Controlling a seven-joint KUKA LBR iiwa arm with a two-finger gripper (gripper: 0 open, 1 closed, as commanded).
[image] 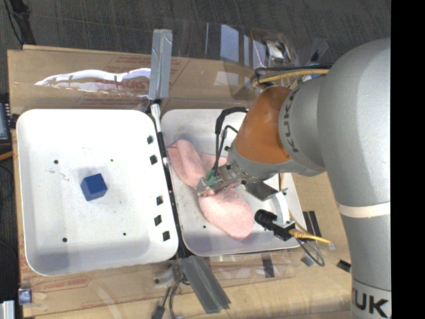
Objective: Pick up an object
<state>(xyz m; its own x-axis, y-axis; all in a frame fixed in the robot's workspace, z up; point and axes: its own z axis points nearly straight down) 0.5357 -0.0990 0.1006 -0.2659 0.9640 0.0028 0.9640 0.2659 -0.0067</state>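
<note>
The end effector (pixel 211 186) rests on the soft pink fabric slippers (pixel 226 212) at frame centre, finger state unclear; limp and light, best pinched at a raised fold

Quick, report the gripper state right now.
Gripper: down over the pink cloth in the right bin; open or shut cannot be told, and no grasp is confirmed.

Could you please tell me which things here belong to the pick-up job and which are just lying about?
Belongs to the job:
- gripper
- pink cloth under it, in the right bin

Lying about:
- blue cube in the left bin
- cardboard sheet behind the bins
</note>
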